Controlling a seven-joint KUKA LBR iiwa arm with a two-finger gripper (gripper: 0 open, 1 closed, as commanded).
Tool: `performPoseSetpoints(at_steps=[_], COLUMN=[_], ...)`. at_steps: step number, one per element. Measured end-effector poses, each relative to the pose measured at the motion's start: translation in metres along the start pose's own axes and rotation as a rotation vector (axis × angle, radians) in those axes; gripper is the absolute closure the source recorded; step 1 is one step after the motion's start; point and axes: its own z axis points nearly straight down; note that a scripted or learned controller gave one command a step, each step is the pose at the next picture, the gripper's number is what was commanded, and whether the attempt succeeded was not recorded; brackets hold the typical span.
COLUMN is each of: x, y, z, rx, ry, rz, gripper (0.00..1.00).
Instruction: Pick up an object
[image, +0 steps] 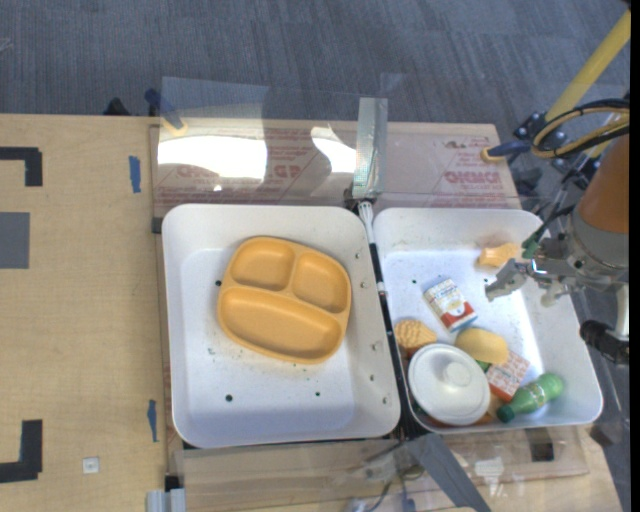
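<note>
The right bin (570, 340) holds several small items. A white and red carton (449, 303) lies near its middle, with a brown bun (415, 334) and a yellow lemon (483, 346) just in front of it. A white bowl (449, 381) sits at the front beside a red-orange packet (508, 375) and a green bottle (532, 395). An orange wedge (497, 254) lies at the back. My gripper (526, 287) hangs over the bin's right part, just in front of the wedge and right of the carton. It is open, with nothing between its fingers.
The left bin (190, 330) holds an orange divided plate (285, 298). A clear plastic wall (330, 150) stands behind both bins. Cables and a yellow pole (590, 70) crowd the back right, and the wooden bench (70, 300) extends left.
</note>
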Motion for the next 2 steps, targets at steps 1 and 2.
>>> performPoseSetpoints(at_steps=[1, 2], x=[0.021, 0.017], y=[0.052, 0.04], z=[0.057, 0.051], rx=[0.002, 0.003], ry=[0.001, 0.002], rz=[0.792, 0.622], gripper=[0.0, 0.0])
